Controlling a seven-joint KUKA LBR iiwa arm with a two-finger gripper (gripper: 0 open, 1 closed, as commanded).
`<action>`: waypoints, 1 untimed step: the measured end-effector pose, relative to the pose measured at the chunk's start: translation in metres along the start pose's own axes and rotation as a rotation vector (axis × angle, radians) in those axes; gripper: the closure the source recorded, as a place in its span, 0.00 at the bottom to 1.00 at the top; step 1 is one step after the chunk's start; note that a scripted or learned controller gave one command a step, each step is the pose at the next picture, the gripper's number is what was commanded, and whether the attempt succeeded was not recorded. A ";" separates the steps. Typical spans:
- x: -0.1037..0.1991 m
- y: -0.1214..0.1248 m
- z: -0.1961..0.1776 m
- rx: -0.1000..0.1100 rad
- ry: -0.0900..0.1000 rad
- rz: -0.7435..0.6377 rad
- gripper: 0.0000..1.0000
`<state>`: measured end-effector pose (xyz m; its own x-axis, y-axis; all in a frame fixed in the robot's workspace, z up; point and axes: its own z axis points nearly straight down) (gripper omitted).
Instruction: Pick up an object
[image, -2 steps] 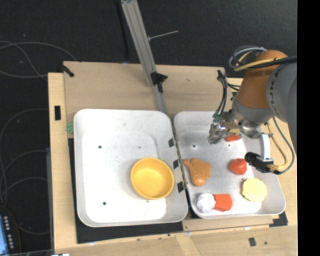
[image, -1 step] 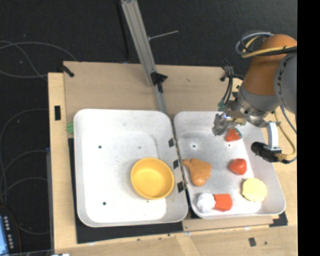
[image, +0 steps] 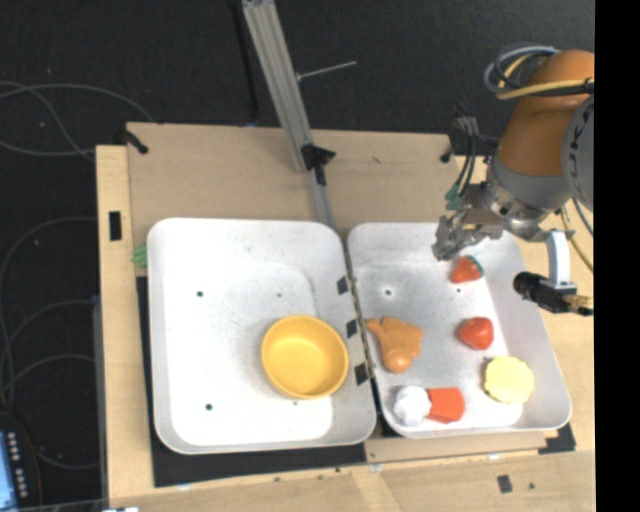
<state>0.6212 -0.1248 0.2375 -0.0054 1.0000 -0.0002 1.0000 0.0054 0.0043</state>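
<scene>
Overhead, the arm (image: 540, 130) leans in from the right, its gripper (image: 455, 242) low over the right bin (image: 400, 260), just above a small red piece (image: 465, 269) with a green end pointing right. Whether it is clenched, I cannot tell.

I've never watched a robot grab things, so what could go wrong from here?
The pincer hangs just over a small red toy near the right bin's far end; a slightly off descent could nudge it aside rather than catch it. The toy looks rounded, so it may slip free.
</scene>
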 end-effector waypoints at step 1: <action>0.043 -0.021 0.006 0.005 0.000 0.001 1.00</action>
<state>0.6000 -0.0823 0.2310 -0.0049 1.0000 -0.0004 1.0000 0.0049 -0.0003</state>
